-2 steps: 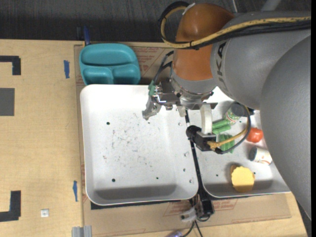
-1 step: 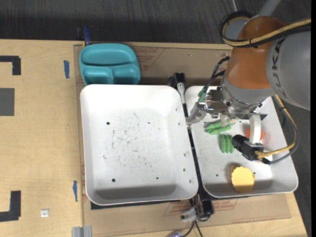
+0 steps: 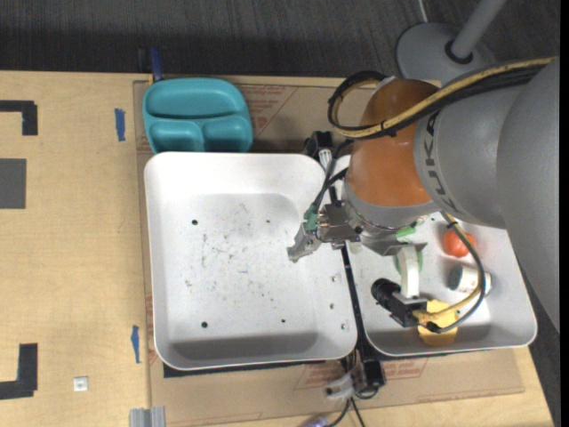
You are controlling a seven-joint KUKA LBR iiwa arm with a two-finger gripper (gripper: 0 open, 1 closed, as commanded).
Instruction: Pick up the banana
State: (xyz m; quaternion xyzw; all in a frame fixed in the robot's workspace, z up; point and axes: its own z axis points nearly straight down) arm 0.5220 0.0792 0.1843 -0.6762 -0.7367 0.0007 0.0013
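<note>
The arm (image 3: 498, 158) leans in from the frame's right above the right bin (image 3: 520, 327). Its gripper (image 3: 305, 242) is seemingly low over the left bin (image 3: 222, 265), at its right edge; I cannot tell its grasp.

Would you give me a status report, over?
Pincer at left bin's right edge. Banana unconfirmed; arm covers much of right bin. Orange item beside arm.
</note>
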